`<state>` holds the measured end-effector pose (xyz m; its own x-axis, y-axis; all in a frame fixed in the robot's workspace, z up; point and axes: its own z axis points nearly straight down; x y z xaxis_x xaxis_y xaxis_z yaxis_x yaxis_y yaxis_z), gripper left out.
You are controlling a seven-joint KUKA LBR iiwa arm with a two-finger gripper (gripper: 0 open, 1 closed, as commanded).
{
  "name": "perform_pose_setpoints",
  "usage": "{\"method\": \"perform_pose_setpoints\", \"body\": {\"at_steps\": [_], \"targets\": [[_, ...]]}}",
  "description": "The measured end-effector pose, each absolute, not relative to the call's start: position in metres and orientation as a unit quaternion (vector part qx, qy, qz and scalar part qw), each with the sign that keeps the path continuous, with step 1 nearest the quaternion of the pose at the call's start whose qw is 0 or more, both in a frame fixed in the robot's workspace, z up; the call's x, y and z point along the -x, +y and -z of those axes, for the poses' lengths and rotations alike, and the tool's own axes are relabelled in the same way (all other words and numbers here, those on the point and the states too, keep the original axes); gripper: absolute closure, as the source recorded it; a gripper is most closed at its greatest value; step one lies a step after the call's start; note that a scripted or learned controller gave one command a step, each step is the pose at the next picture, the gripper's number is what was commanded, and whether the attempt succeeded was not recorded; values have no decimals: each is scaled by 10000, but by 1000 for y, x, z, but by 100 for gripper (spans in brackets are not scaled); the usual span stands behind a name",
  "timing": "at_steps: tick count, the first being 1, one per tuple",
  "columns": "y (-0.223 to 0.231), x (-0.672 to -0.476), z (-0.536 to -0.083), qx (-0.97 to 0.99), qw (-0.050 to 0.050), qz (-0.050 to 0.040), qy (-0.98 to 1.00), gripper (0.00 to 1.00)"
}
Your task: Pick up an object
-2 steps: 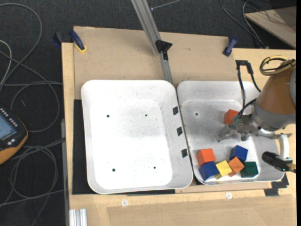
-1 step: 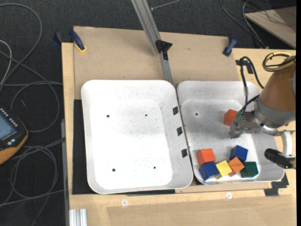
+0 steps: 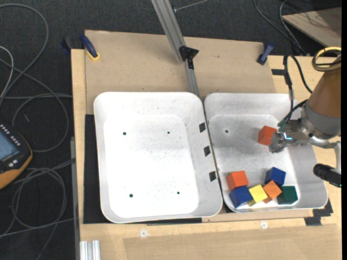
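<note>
The right bin (image 3: 238,104) holds several small blocks. An orange-red block (image 3: 266,135) lies in its upper right part, directly against the left side of my gripper (image 3: 278,143). From here I cannot make out whether that block sits inside the gripper or just beside it. Along the bin's front edge are an orange block (image 3: 237,179), a blue block (image 3: 240,195), a yellow block (image 3: 258,193), a smaller orange block (image 3: 272,189), another blue block (image 3: 276,175) and a green block (image 3: 288,194).
The left bin (image 3: 108,161) stands beside the right one, with black clips (image 3: 206,150) on the shared rim. A slanted metal pole (image 3: 173,26) rises behind the bins. Cables lie on the floor at left and by the arm at right.
</note>
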<state>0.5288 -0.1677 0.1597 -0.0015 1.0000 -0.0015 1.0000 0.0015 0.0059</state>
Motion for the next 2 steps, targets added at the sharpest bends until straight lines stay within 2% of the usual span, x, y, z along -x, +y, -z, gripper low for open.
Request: {"method": "perform_pose_setpoints", "body": {"at_steps": [1, 2], "targets": [[-170, -540, -210, -7065, 33, -18, 7077, 100], [-170, -541, -238, -7066, 23, -13, 7076, 100]]}}
